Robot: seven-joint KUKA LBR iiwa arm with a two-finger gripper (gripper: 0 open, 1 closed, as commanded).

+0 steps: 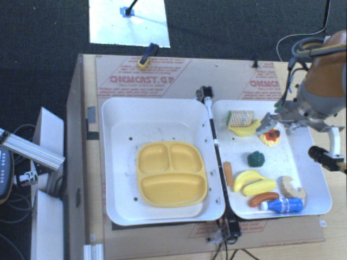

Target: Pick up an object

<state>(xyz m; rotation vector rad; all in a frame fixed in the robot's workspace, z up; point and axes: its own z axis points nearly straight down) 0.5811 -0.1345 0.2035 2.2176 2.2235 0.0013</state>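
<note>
We saw the desk point(162, 72) carrying two white bins. The left bin point(116, 145) held a yellow divided tray point(172, 173). The right bin point(314, 191) held the toy food. The gripper point(269, 124) hung at about one o'clock in that bin, over a small orange and red piece point(270, 138), just beside a yellow banana point(244, 129). We judged a straight, centred descent best. We could not tell how the gripper was set, and the piece was partly covered and hard to identify.
</note>
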